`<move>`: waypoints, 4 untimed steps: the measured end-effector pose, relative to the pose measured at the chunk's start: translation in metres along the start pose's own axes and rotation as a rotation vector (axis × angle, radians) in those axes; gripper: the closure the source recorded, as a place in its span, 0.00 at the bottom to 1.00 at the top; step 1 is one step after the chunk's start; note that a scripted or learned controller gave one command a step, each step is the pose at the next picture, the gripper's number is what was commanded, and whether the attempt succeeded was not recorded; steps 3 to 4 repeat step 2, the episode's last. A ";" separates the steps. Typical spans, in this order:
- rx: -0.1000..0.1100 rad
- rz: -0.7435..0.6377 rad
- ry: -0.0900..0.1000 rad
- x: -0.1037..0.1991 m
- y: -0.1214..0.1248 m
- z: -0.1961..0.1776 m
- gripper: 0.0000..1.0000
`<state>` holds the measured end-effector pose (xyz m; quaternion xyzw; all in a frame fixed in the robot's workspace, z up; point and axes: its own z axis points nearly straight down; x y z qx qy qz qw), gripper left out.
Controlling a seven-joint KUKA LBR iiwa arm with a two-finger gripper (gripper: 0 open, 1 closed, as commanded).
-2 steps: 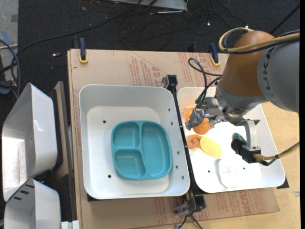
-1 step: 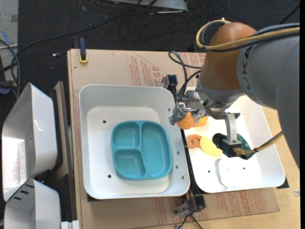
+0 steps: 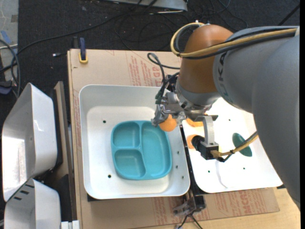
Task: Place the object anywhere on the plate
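Observation:
A teal plate [image 3: 141,150] with three compartments lies in the left white bin [image 3: 95,104]. My gripper [image 3: 167,119] hangs over the plate's upper right corner, near the wall between the two bins. A small orange object [image 3: 167,124] sits between its fingers, just above the plate's rim. The grey arm with its orange band comes in from the right and hides much of the right bin.
In the right bin [image 3: 238,175] lie an orange piece [image 3: 193,141] beside the dividing wall and a dark green flat piece [image 3: 242,143] farther right. A black cable fitting hangs from the arm over that bin. Brown cardboard surrounds both bins.

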<state>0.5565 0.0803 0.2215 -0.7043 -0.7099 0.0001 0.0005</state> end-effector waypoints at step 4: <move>0.000 0.005 -0.001 0.053 0.002 -0.014 0.00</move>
